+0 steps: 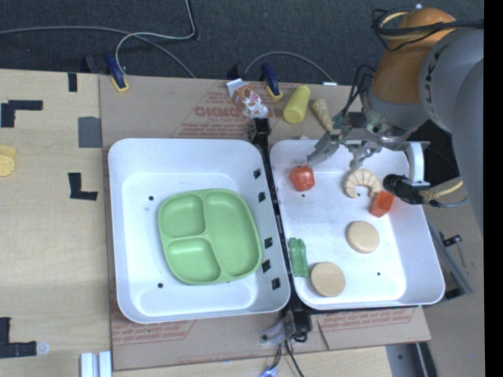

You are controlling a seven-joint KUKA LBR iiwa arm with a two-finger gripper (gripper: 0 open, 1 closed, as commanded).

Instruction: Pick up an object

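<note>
The right bin [409, 269] holds a red tomato-like piece [302, 179], a pale croissant [361, 182], a small red block [381, 203], two round tan discs [363, 236] [327, 279] and a green strip [297, 256]. My gripper [339, 158] hangs over the bin's far part, open, fingers spread, nothing between them. One fingertip [314, 158] points down just above and right of the tomato piece. The other sits just above the croissant.
The left bin [130, 179] carries a green divided plate [209, 236]. Behind the bins on the cardboard lie a yellow cylinder [296, 104], a wooden stick [321, 114] and a small wrapped item [250, 98]. Cables run across the back.
</note>
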